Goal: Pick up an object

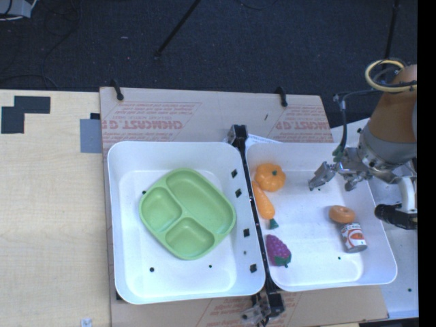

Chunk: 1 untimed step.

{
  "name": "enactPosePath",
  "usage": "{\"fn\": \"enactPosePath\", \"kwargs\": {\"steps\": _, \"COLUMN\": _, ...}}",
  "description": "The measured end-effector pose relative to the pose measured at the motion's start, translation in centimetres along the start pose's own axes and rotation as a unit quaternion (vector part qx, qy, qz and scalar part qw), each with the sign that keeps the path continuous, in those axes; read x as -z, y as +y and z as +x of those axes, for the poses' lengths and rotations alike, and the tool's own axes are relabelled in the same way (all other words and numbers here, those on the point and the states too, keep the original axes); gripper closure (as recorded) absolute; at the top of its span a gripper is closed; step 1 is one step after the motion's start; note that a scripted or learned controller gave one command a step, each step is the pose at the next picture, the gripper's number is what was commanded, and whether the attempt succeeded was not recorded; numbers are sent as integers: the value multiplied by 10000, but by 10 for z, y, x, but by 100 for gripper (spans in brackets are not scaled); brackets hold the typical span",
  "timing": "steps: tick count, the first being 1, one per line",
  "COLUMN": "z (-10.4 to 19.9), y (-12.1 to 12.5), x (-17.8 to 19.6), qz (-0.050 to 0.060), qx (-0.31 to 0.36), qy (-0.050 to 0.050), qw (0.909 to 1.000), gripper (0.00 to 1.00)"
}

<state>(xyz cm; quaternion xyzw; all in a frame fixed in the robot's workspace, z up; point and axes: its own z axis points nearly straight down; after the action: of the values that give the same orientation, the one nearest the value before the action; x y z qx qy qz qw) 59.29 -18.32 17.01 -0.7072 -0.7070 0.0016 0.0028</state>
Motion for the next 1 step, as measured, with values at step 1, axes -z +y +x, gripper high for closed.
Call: {"fn": "enactPosePath", "kwargs": {"steps": 1, "z": 11, "y": -1, "x": -53, "qz": 6, "qx": 10, "qy": 4, "qw": 10000, "gripper": 0}}
